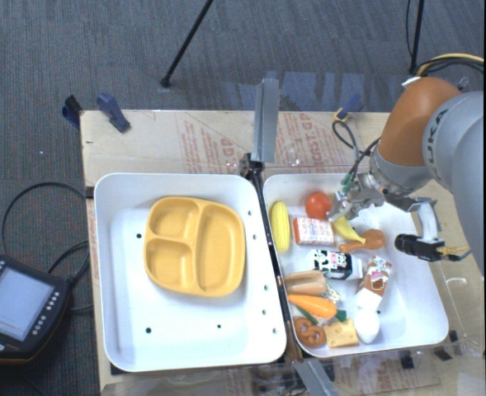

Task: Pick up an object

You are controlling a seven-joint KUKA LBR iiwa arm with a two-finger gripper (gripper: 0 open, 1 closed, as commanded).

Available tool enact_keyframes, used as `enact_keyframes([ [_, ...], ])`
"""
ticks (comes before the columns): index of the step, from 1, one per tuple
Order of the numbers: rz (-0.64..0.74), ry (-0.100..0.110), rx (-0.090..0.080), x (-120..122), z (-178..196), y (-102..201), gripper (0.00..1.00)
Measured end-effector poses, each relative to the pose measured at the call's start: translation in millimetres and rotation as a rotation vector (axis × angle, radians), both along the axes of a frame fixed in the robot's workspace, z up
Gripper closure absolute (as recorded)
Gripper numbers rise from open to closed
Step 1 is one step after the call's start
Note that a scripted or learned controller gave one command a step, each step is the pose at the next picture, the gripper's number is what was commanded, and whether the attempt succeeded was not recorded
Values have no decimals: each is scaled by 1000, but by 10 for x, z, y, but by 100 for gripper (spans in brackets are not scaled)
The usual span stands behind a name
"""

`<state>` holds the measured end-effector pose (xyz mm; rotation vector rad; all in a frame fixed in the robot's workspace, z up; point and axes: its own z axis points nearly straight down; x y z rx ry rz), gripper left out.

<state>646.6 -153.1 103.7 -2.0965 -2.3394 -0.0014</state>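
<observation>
Gripper (344, 207) low beside tomato (318, 204) (right bin (416, 308))

Grey carpet floor (77, 40), cardboard-topped bench (193, 139), tripod legs (191, 33)

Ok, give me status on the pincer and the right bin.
Pincer low in right bin, by tomato. Finger state unclear. Nothing seen held. Toy food crowded close around.
</observation>
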Motion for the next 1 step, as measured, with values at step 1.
enact_keyframes([
  [1,-172,-8,0,3,1147,379,100],
])
